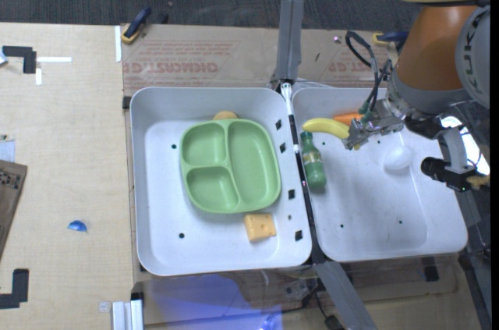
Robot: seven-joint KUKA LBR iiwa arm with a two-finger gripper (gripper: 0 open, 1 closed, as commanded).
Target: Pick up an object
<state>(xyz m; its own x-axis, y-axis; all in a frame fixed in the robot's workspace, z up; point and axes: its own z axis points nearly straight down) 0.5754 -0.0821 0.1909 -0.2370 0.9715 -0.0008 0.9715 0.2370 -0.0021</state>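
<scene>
left bin (156, 243): shallow white plastic, rounded corners
left bin contents: green three-compartment tray (231, 165) at centre; holed cheese wedge (260, 227) near front edge
right bin (405, 235): same type
right bin contents: green bottle (313, 161) along left wall; yellow banana (324, 128) near back-left corner
gripper (357, 136): at banana's right tip, open or closed cannot tell

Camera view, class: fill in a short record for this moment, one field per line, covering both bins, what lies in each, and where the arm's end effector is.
left bin: holds green divided plate, cheese wedge, small yellowish item partly hidden behind the plate
right bin: holds banana, green bottle, orange item
bottle position: against the bin's left wall
end effector: low in the right bin, at the banana's right end
grasp: cannot tell
</scene>
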